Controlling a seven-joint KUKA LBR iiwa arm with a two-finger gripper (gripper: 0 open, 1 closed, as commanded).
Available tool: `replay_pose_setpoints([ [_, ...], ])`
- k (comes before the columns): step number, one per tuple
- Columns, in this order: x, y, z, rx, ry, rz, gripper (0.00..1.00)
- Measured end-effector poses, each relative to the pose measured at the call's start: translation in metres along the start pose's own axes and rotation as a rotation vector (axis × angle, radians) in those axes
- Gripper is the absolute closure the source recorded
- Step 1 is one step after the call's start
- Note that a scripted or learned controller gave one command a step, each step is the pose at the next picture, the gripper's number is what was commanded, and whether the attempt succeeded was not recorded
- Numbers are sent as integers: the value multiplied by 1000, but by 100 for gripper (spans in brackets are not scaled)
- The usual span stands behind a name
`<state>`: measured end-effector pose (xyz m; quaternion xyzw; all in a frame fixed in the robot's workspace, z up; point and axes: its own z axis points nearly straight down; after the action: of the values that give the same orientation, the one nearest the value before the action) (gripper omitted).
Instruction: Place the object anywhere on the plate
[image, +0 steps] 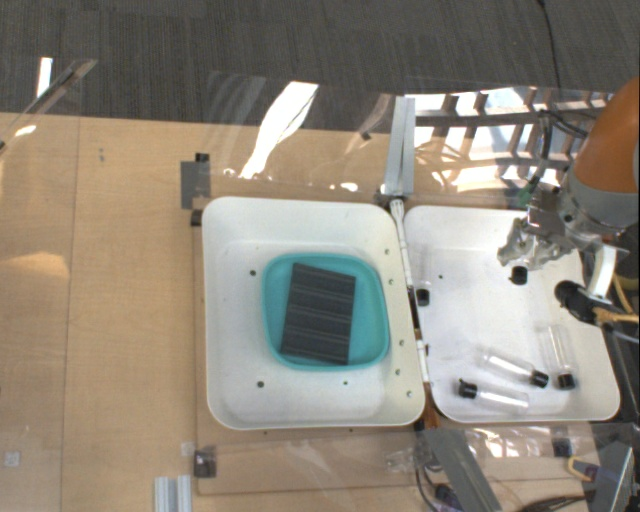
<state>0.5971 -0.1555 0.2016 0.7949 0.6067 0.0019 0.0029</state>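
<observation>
While I watch, gripper (520, 262) upper right, grip unclear | tube (512, 367) lower right: light, slippery, breakable; pinch its middle | plate (274, 300).

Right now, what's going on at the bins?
The KUKA arm's gripper sits over the right bin, apart from the three clear tubes lying near the bin's front. In the left bin, a dark ribbed block already lies on the teal plate.
</observation>
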Motion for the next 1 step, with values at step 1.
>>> replay_pose_setpoints([
  [1, 63, -50, 54, 4, 2, -69, 100],
])
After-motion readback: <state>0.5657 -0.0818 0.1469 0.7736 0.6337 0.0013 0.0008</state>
